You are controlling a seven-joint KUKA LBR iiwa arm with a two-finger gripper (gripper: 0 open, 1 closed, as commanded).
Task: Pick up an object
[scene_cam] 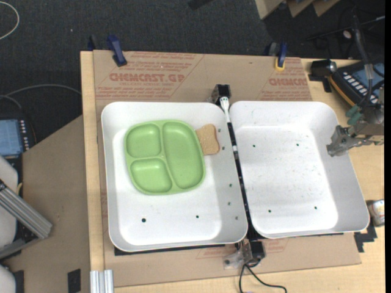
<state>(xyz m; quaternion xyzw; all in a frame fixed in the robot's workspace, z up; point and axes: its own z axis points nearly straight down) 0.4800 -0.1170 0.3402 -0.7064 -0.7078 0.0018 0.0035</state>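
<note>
Green plate (165,157): a smooth, rounded-square plastic dish split into three compartments, lying flat in the upper half of the left bin.
Tan piece (208,139): a small, flat, rough-looking slab, roughly rectangular, touching the green plate at its upper right corner and lying close to the left bin's right wall.
Left bin (183,224): a shallow white tray with rounded corners and a matte floor marked by a few dark dots.
Right bin (293,218): the same white shape, its floor finely speckled, set edge to edge with the left bin.
Worktop (153,72): a brown cardboard-like sheet with red printed lettering, held at the far edge by clamps.
Gripper (339,141): grey metal, it hung over the right bin's right rim, well apart from the green plate and the tan piece, with the whole right bin between them.
Fingers: their spread could not be told from this view.
</note>
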